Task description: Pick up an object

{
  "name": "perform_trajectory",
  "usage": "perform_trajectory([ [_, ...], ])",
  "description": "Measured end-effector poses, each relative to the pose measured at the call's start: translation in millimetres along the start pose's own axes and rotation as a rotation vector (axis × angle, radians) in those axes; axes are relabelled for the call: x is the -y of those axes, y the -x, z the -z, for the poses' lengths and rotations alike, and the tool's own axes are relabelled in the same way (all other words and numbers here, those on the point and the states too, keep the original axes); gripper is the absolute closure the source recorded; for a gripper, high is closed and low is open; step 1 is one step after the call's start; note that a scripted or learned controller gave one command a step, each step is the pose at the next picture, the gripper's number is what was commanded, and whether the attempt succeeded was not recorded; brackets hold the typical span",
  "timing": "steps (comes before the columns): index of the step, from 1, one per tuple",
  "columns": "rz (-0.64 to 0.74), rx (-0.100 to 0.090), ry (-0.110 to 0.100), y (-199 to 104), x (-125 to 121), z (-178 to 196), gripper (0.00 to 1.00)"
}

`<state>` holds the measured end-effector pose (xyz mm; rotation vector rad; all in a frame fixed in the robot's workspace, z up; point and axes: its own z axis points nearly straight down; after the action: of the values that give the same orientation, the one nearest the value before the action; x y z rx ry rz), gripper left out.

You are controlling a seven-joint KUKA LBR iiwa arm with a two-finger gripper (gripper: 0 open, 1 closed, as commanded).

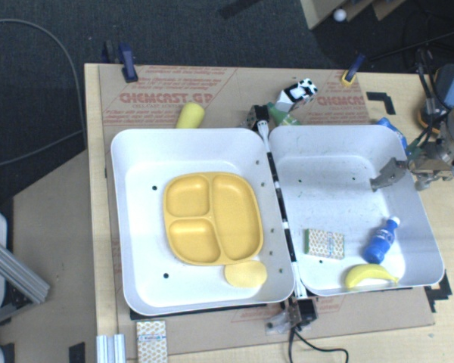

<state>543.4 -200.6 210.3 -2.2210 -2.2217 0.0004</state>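
My gripper [402, 183] hangs over the right bin [340, 146], close to its right wall. It is open, its grey fingers [384, 177] are splayed, and nothing sits between them. Below it, towards the bin's front right, a blue bottle [381, 240] lies tilted. A yellow banana [371, 276] rests along the front wall just below the bottle. A small green patterned packet [324, 243] lies flat to the left of the bottle. All three objects are apart from the gripper.
The left bin [136, 165] holds a yellow divided plate [212, 218] and a pale yellow disc [246, 274] at its front. Behind the bins, on the cardboard, lie a yellow cylinder [190, 116] and a black-and-white toy [298, 93].
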Motion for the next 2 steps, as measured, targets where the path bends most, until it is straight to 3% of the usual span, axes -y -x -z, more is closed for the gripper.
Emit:
perform_trajectory([
  [1,-0.001,0.000,-0.001,23.2,29.2,-79.2,0.00],
  [2,-0.001,-0.002,-0.002,2.9,63.7,-115.5,0.00],
])
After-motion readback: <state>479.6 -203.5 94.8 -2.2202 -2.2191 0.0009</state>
